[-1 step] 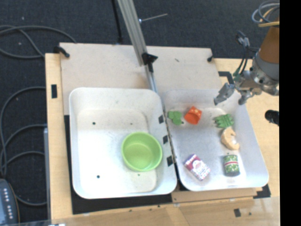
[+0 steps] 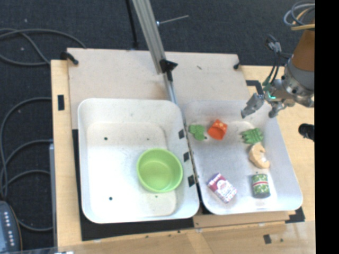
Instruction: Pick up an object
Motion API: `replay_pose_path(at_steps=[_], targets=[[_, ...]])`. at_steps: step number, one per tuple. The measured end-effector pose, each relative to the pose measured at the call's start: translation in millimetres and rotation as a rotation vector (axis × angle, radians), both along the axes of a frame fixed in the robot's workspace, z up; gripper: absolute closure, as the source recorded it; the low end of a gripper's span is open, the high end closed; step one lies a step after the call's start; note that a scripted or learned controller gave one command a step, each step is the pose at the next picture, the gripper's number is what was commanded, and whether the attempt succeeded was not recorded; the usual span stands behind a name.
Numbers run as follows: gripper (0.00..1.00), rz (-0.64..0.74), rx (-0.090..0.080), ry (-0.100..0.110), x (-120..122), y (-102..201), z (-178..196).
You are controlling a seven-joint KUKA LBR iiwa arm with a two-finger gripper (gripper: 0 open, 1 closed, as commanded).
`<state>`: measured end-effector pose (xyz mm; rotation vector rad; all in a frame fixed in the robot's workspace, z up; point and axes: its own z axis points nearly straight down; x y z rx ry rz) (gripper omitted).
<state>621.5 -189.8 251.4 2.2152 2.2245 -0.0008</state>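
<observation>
Seemingly, the approach is underway: the gripper [image 2: 263, 106], spread open and empty, must be lowered onto the green toy [image 2: 252, 136].

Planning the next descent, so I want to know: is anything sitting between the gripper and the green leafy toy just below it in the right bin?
Nothing visible does. The gripper hangs over the right bin's upper right part, and the green leafy toy lies just below it in the view with bare bin floor between them. The orange toy sits off to the left.
</observation>
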Motion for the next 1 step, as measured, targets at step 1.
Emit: replay_pose_path(at_steps=[1], targets=[[0.00, -0.005, 0.000, 0.006, -7.9, 0.9, -60.0]])
